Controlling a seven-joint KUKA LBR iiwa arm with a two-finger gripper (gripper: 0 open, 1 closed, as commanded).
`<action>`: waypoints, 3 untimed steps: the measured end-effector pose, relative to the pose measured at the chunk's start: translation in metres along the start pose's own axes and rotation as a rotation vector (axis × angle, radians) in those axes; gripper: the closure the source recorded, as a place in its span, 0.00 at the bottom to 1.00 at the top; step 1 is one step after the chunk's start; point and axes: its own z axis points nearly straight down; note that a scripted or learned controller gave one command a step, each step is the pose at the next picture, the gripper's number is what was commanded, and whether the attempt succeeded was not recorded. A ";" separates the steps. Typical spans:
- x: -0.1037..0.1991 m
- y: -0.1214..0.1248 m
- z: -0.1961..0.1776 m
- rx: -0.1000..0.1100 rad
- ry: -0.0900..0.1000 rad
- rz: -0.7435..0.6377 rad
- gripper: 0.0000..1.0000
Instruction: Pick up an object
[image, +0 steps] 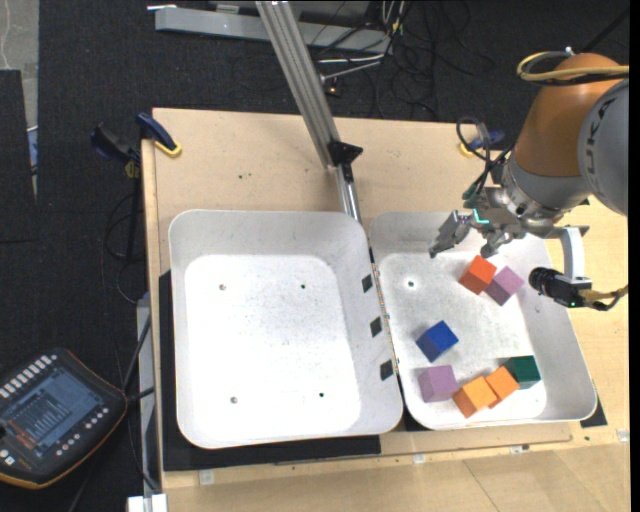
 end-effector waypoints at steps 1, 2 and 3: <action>0.000 0.001 -0.002 -0.004 -0.001 -0.001 0.00; -0.002 0.003 0.062 0.002 -0.001 0.002 0.00; -0.002 0.004 0.081 -0.007 -0.002 0.002 0.00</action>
